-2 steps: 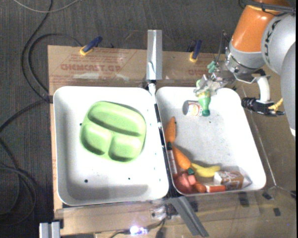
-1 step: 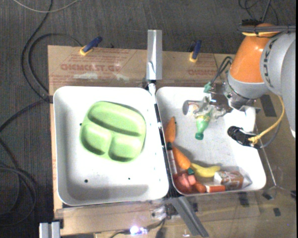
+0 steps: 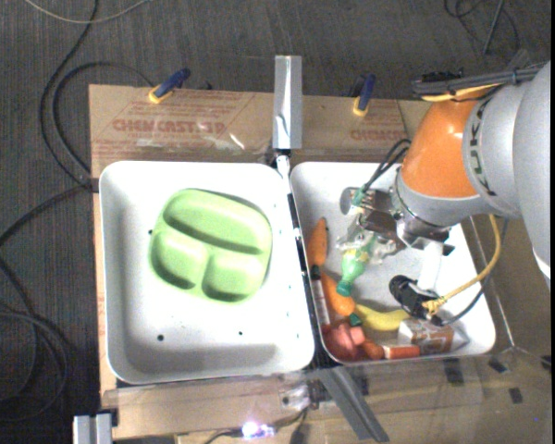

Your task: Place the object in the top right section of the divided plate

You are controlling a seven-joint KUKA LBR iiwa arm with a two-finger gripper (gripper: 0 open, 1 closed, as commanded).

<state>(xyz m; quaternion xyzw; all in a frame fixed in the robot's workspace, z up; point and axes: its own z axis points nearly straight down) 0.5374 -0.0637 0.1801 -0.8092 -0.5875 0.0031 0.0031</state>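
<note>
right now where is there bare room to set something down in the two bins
The green divided plate sits bare, with open left bin floor along its near and left sides. The right bin is crowded: carrot, banana and other toy food line its left and near walls under the arm.

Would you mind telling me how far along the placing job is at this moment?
Nothing looks placed yet: the green divided plate in the left bin carries nothing. The claw is down in the right bin, over the green bottle among the toy foods. Grasping, carrying over and releasing in the top right section remain.
</note>
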